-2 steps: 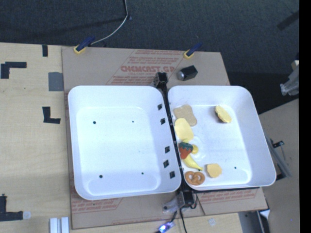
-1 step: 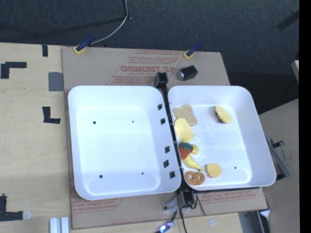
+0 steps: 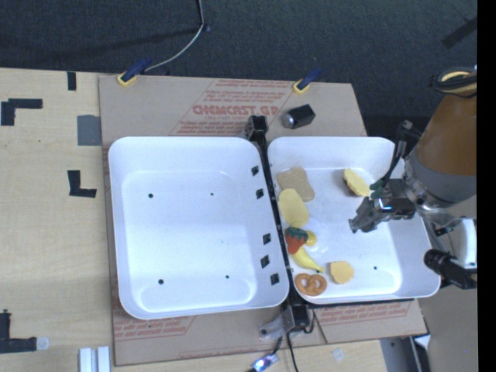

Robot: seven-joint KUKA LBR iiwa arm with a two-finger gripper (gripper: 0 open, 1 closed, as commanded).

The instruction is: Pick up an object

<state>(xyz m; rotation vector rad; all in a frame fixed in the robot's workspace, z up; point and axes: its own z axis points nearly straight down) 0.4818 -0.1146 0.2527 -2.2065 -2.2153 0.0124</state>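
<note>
End effector (image 3: pixel 364 222) over right bin's (image 3: pixel 387 149) bare floor

Cardboard sheet (image 3: pixel 232 103) under both bins; blue clips (image 3: pixel 133 70) at its top corners; black cable (image 3: pixel 194 33) beyond.

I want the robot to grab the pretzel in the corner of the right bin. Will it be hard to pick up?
Probably a bit tricky. The pretzel lies flat and low, so the claw may slide over it. It sits close to the bin wall and the banana, which could crowd the grab. It looks like small toy food, likely light and stiff.
</note>
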